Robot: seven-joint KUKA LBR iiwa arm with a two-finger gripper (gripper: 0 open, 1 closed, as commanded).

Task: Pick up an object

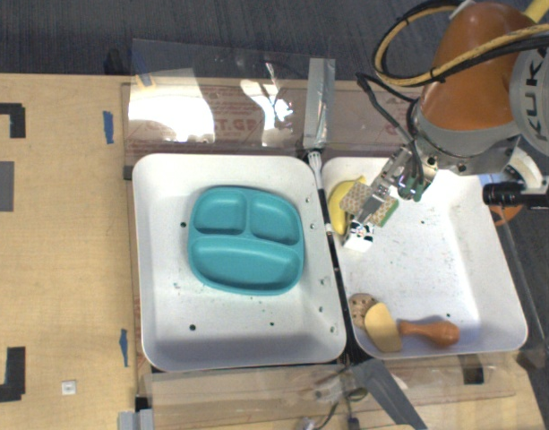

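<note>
One yellow banana (pixel 344 197) lay in the right bin (pixel 453 267), just left of the gripper (pixel 368 218) and touching it, long axis running toward the camera; jaw spacing could not be told.

Glossy plastic divided plate (pixel 247 240) (teal), wooden spoon (pixel 408 329).

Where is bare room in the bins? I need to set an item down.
Right bin: bare floor between gripper and wooden spoon. Left bin: margins around teal tray. Crowded: the banana corner under the gripper.
</note>
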